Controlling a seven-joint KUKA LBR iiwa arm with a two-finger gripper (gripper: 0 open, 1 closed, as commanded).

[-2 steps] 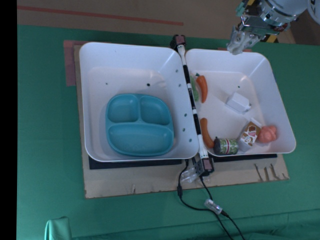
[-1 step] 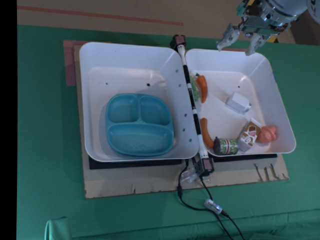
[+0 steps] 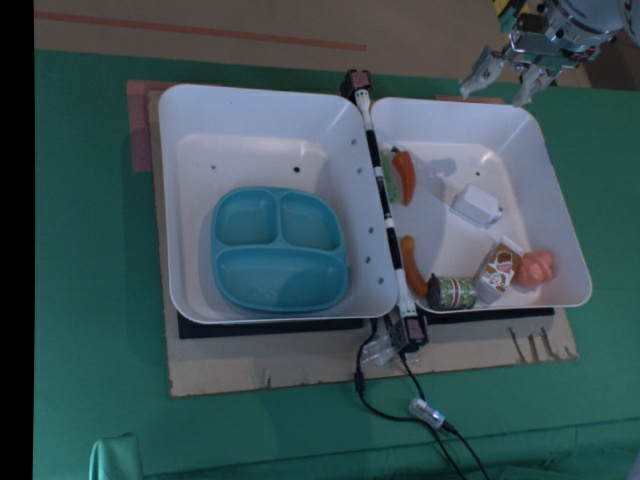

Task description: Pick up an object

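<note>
Camera view: the gripper [image 3: 505, 80] is hanging in the upper right of the frame, above the far rim of the right bin [image 3: 560, 218], with its fingers [image 3: 478, 76] spread wide and nothing between them. The candidate objects are all lying inside that bin, below the gripper in the frame and well apart from it. A white block [image 3: 476, 205] is resting near the bin's centre. An orange carrot [image 3: 404, 175] is lying against the left wall, and a second orange piece [image 3: 412, 266] is lying lower along the same wall. A dark can [image 3: 452, 291] is lying on its side at the lower edge, just beside a small carton [image 3: 496, 273] and a pink toy [image 3: 536, 267]. The left bin [image 3: 190, 168] is carrying a teal divided plate [image 3: 280, 250]. Both bins are sitting on cardboard [image 3: 250, 368] over a green tabletop [image 3: 90, 268]. Cables [image 3: 400, 393] are trailing toward the lower edge.
</note>
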